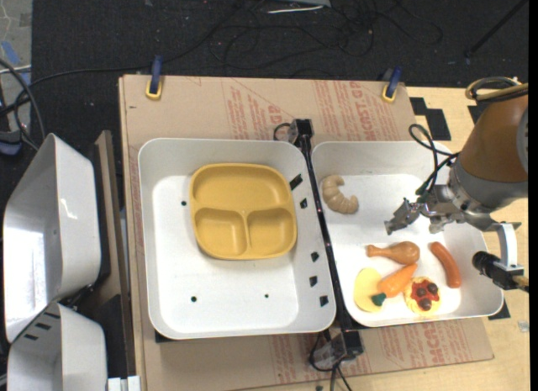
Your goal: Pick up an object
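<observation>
Inside right bin (382, 155): one croissant (340, 195), drumstick (393, 252), sausage (445, 264), carrot (395, 282).

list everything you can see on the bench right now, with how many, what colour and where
bins: two, white, side by side on the bench
divided plate: one, yellow, left bin
croissant: one, tan, right bin, upper left
chicken drumstick: one, golden brown, right bin, middle
sausage: one, red-orange, right bin, right side
carrot: one, orange, right bin, bottom
round slice: one, yellow, under the carrot's tip
pizza piece: one, yellow and red, right bin, bottom
clamps: two, yellow, bench's far edge
hand: one, dark grey, above the drumstick
</observation>
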`<state>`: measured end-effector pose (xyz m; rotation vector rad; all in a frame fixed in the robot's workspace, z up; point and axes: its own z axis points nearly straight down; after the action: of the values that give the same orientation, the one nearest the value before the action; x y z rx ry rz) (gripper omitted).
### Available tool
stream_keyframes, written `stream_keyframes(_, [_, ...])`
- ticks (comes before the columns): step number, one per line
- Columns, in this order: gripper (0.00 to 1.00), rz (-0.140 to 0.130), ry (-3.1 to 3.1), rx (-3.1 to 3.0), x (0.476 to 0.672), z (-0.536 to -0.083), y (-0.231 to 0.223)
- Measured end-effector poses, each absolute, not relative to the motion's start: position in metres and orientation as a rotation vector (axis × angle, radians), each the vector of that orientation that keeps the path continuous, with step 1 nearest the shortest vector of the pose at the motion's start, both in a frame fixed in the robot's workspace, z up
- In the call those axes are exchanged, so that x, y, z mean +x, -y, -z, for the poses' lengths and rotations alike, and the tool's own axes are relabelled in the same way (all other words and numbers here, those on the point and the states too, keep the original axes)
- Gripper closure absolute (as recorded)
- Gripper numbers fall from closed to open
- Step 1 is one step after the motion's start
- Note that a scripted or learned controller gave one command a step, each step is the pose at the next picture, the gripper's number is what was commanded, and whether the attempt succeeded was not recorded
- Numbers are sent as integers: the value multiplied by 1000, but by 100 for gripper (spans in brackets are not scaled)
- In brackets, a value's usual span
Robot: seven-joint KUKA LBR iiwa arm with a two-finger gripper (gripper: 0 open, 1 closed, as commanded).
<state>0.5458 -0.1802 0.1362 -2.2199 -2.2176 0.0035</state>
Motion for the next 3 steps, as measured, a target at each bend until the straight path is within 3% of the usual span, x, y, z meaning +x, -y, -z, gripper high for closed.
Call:
stream_keyframes(1, [0,-2,2218,-2221,545,-90,180])
stream_keyframes(2, [100,0,2220,-2223,546,-102,179])
stream_keyframes(3, [100,3,2222,-2227,538,-158,182])
